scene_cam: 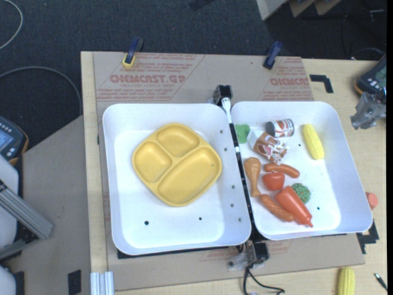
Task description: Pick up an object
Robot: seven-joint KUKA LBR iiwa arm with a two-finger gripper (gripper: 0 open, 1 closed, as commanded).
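Right bin (pixel 344 165), centre-right of frame: corn cob (pixel 313 141), can (pixel 280 128), drumstick (pixel 252 173), tomato (pixel 273 180), carrot (pixel 295 205) clustered for picking; left bin (pixel 116 165) holds yellow divided plate (pixel 177 163); gripper (pixel 368 106) waits at right edge, grasp state undeterminable.

The gripper (pixel 368 110) sits at the right edge — partly cut off, finger state indeterminate. A yellow corn cob (pixel 346 282) is cut by the bottom edge. An orange item (pixel 371 198) beside the right bin (pixel 344 158) is too small to identify.
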